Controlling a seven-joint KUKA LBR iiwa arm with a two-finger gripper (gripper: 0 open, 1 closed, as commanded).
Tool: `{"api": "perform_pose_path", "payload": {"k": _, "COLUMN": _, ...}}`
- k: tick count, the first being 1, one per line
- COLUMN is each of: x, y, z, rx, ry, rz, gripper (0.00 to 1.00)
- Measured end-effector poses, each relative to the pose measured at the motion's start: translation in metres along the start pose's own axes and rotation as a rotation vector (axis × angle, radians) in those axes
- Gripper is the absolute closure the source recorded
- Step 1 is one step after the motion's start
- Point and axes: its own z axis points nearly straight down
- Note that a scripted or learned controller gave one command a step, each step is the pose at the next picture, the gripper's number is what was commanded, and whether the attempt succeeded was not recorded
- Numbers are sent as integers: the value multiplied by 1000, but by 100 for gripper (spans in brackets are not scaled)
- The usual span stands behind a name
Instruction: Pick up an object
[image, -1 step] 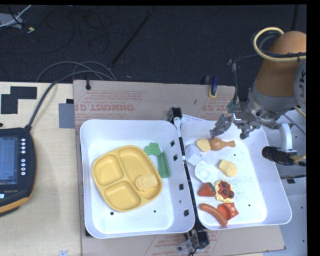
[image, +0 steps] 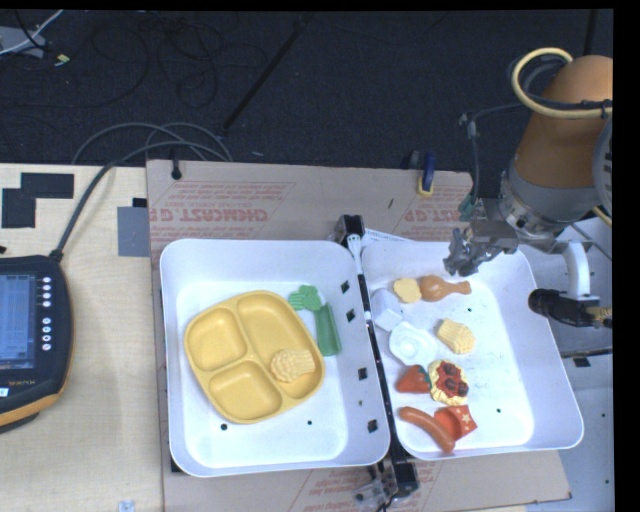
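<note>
Bench, two white bins (image: 200, 262) | hand (image: 466, 258) over right bin's far edge (above drumstick (image: 441, 289)) | finger spread unclear

Glossy white plastic bins (image: 200, 440), matt yellow tray (image: 225, 345), seemingly plastic, brown cardboard base (image: 250, 205)

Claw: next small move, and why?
Probably down and slightly left onto the drumstick. The claw hovers over the right bin's back edge with nothing visibly between its fingers, and the drumstick is the nearest item, lying apart from the rest except the cookie.
</note>
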Motion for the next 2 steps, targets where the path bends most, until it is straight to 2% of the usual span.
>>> {"api": "perform_pose_path", "payload": {"k": 1, "x": 47, "y": -62, "z": -84, "rx": -10, "ry": 0, "rz": -3, "gripper": 100}}
{"api": "perform_pose_path", "payload": {"k": 2, "x": 41, "y": -97, "z": -79, "rx": 0, "ry": -1, "rz": 0, "gripper": 100}}
